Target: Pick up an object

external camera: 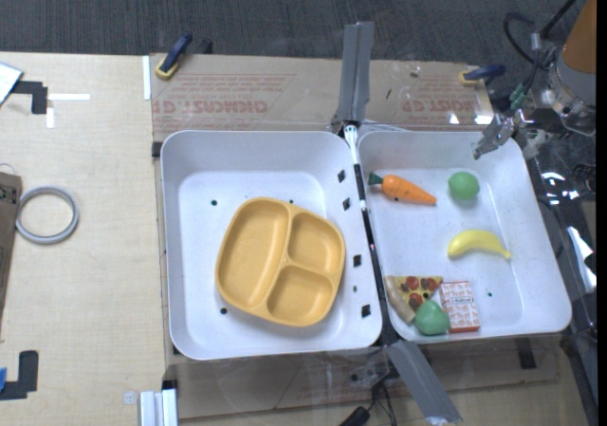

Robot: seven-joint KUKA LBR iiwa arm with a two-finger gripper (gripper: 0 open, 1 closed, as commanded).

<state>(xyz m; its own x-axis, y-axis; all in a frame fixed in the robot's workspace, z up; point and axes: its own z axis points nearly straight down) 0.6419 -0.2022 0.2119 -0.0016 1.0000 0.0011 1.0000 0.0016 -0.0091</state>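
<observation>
Glossy green ball (432, 319) beside flat pizza slice (411, 289); curved yellow banana (479, 244) above; end effector (497, 137) grip state unclear.

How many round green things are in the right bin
2. One green ball lies near the far wall of the right white bin; another round green piece sits by the near wall, touching the pizza slice.

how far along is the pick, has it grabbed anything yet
Done: nothing looks picked. The carrot, green ball, banana, pizza slice and small box all lie in the right bin. In hand: the gripper sits at that bin's far right corner, nothing visible between its fingers. Left: descend, grasp, lift.
</observation>
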